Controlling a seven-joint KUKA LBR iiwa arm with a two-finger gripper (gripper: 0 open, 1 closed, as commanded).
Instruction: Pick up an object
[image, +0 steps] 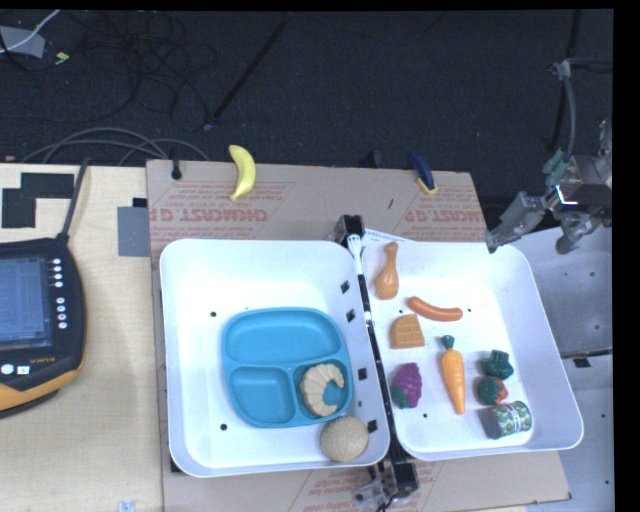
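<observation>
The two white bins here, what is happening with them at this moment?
Nothing is being handled yet. The arm's pincer hangs at the upper right, beyond the right bin, with nothing between its fingers. That bin holds toy food: a sausage, a carrot, a drumstick and more. The left bin holds a blue tray.

light: bright on bins (300, 265) | background dim | focus slightly soft
</observation>
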